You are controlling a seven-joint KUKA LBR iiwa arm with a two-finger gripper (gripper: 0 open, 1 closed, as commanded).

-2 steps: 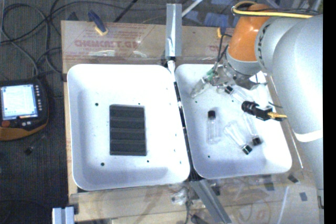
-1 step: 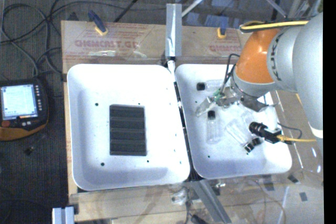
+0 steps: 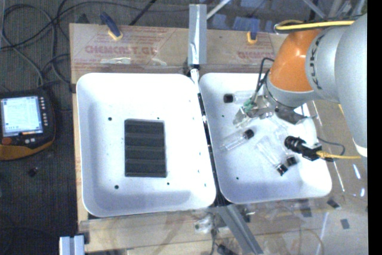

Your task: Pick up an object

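The gripper (image 3: 255, 108) is down over the right bin (image 3: 310, 185), in its far half, and it is a tangle of metal and wires from this angle, so I cannot tell whether it is spread or closed. Nothing can be seen gripped in it. Above it sits the orange band (image 3: 291, 65), then the grey arm (image 3: 352, 68) sweeping off to the right.

Just near-left of the gripper lies a clear tube (image 3: 234, 140), flat on the bin floor, its black cap (image 3: 248, 134) pointing toward the gripper. Whether the two touch is hard to say. Far-left of the gripper lies a second tube (image 3: 234, 96), dark end to the left. To the near right there is a clutter of clear pieces (image 3: 268, 149), with two small black caps (image 3: 285, 165) at its near end. A black plug (image 3: 296, 144) on a yellow cable (image 3: 343, 156) hangs over the bin's right side.

Over in the left bin (image 3: 95, 188), well apart from all this, a black ribbed block (image 3: 145, 148) lies flat in the middle.

Both bins rest on a brown board (image 3: 128, 51) with blue clamps (image 3: 111, 23) along its far edge. A grey post (image 3: 197, 33) stands at the far end of the gap between the bins. Out on the floor to the left sits a pendant (image 3: 24, 120), screen lit.
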